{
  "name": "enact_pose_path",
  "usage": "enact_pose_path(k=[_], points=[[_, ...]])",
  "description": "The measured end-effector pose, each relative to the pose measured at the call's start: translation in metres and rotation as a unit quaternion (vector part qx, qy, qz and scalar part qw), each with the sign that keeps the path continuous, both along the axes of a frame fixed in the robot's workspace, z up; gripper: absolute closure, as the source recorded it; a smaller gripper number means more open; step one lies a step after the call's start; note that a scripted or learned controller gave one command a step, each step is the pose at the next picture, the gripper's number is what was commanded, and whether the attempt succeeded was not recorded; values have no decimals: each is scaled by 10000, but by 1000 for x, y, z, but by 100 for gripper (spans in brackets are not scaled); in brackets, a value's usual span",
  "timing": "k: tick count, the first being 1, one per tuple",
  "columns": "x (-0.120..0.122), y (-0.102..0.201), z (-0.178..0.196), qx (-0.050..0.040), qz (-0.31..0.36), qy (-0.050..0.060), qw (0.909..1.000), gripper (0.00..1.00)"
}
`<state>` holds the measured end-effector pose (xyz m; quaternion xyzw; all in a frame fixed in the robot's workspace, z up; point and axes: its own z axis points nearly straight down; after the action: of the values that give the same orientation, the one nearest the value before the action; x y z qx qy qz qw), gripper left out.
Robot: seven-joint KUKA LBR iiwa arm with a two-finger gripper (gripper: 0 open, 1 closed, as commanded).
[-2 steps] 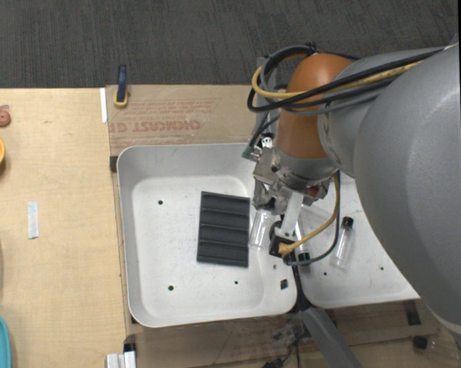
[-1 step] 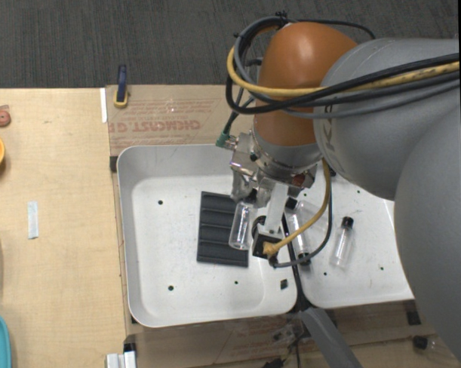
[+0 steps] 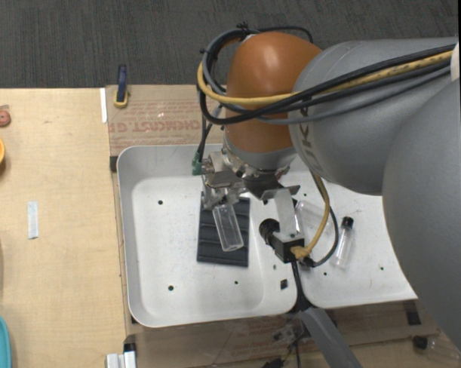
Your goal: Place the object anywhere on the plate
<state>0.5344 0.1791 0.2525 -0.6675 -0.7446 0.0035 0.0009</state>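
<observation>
The grey arm (image 3: 378,99) hangs over the left white bin (image 3: 153,242), where a dark ribbed plate (image 3: 214,244) lies under a clear plastic object (image 3: 228,226) just below the gripper (image 3: 219,189), whose fingers' state cannot be told.

Clear plastic tube (image 3: 229,226), ribbed matt-black plate (image 3: 211,244).

Grey arm comes in from the right, orange band bulging above the wrist, wrist pointing straight down; claw (image 3: 225,210) hangs low beneath it, cables looping alongside.
</observation>
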Motion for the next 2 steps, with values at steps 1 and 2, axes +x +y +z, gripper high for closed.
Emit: enact_pose_path(k=[1, 2], points=[[35, -6, 41, 19, 3257, -16, 9455, 100], [33, -17, 67, 24, 4842, -23, 8749, 100]])
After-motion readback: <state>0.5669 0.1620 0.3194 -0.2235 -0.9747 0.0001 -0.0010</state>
